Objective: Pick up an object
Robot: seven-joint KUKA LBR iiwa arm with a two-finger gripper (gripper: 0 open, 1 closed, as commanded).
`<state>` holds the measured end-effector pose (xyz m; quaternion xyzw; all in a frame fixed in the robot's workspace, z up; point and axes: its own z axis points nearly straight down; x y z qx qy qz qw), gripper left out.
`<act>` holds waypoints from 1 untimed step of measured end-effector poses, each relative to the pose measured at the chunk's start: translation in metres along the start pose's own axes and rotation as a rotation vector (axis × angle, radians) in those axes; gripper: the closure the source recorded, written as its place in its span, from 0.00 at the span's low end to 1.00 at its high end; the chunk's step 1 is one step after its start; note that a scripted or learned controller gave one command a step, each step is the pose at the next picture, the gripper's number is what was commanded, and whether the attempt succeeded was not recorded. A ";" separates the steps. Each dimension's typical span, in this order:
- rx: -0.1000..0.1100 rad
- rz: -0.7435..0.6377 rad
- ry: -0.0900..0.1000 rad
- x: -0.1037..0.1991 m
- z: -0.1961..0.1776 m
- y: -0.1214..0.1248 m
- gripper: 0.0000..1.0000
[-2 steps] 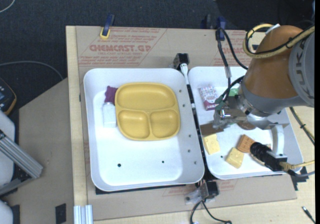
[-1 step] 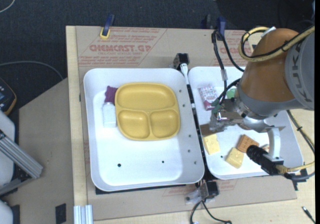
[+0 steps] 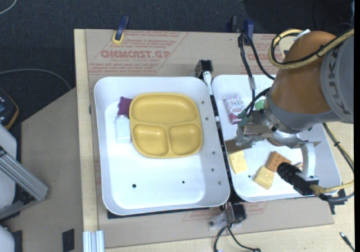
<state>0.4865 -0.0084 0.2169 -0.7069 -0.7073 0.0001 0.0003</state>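
Gripper [image 3: 251,133]: lowered into the right bin [image 3: 332,180]; opening cannot be told.
Yellow block [image 3: 238,162]: lies just below the gripper.

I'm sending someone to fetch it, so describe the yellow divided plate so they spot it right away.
Go to the left white bin. The yellow divided plate lies in its upper half. It is far larger than the small white bottle at its left edge, and has three compartments.

Arm: grey, with the orange band above the wrist, reaching in from the right edge of the view.
Wrist: bent down, over the right bin's middle.
Gripper [image 3: 247,133]: low by that bin's left wall.
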 end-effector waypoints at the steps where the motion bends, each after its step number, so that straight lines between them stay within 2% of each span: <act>1: 0.003 0.001 0.001 -0.003 0.002 -0.002 1.00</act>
